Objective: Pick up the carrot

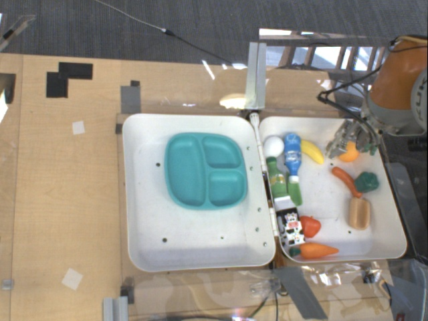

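The gripper (349,146) is seen at the upper right of the right bin (394,243), just above an orange toy (348,154); its jaw state cannot be told. The carrot (319,250) is seen lying at the bin's lower left.

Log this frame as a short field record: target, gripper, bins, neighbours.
target: carrot, lying at the near edge of the right bin
gripper: at the far side of the right bin, over a small orange item; well apart from the carrot
left bin: holds a teal tray
near target: red item, black-and-white toy
status: carrot not picked up
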Available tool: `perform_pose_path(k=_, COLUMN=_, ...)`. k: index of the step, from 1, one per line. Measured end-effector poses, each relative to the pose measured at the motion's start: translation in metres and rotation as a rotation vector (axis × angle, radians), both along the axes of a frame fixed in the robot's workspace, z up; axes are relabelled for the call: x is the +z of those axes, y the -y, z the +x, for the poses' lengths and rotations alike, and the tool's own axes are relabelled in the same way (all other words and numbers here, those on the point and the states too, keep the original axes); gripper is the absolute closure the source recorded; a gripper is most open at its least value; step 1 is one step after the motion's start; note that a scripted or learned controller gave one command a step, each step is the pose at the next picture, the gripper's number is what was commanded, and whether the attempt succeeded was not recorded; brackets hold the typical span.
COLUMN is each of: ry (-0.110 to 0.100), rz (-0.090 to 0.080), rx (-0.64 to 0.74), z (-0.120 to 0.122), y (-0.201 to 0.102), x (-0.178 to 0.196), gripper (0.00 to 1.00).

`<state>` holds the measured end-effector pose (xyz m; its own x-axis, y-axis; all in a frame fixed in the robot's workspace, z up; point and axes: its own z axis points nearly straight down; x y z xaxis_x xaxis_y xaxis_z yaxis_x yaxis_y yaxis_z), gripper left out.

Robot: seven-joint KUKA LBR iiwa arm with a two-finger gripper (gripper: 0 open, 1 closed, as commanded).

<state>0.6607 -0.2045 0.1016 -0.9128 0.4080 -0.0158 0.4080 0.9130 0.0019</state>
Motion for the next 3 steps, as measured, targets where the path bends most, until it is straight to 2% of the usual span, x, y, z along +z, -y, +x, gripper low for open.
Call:
perform_pose_path(k=1, ry=-0.003, rz=0.008, rx=-0.284, z=-0.027, y=-0.067, x=0.076, gripper=1.00)
perform_pose_path(k=2, ry=-0.012, rz=0.005, rx=-0.290, z=-0.084, y=-0.023, x=0.019, gripper=1.00)
perform_pose_path(k=3, ry=0.002, rz=0.005, rx=-0.297, z=-0.115, y=0.002, x=-0.012, gripper=1.00)
